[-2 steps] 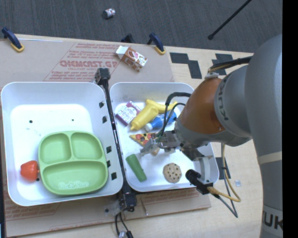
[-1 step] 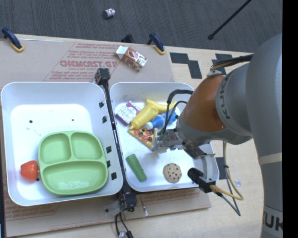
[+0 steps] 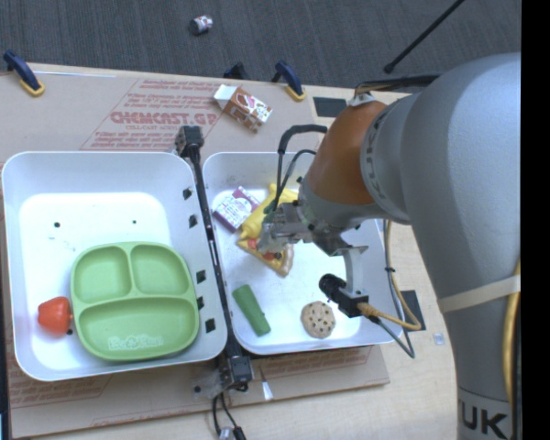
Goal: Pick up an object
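The gripper [image 3: 273,232] is down in the right bin [image 3: 371,333], right on top of a yellow and red snack bag [image 3: 261,238]; the arm's wrist hides the fingers, so I cannot tell if they grasp it or are released. Beside the bag lies a purple and white packet [image 3: 232,209], and nearer the front a green stick [image 3: 251,308] and a cookie [image 3: 318,319], well apart from the gripper. The left bin [image 3: 27,209] has a green divided plate [image 3: 135,299] with a red tomato-like thing [image 3: 54,314] just beside it. Both bins rest on brown cardboard [image 3: 101,108], where a small carton [image 3: 243,107] lies; the floor behind is dark carpet [image 3: 119,12].
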